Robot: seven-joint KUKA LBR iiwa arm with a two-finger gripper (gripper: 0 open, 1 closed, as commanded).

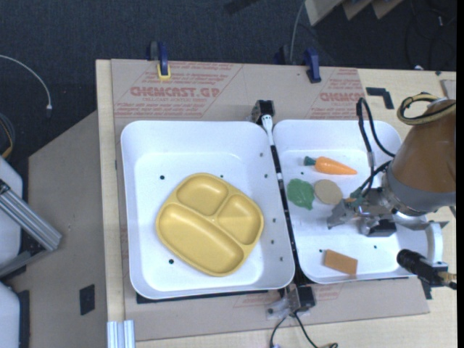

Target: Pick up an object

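Closest grab looks like the tan round piece (328,191), just left of the tool (353,210), touching a green leafy toy (299,193). Toy carrot (332,166) sits up past it, brown block (340,262) below. Can't tell the tool's finger state. I'd center over the tan piece and drop straight down, avoiding the green one.

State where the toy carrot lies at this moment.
The carrot lies near the far edge of the right bin, just beyond the tan disc and green piece.
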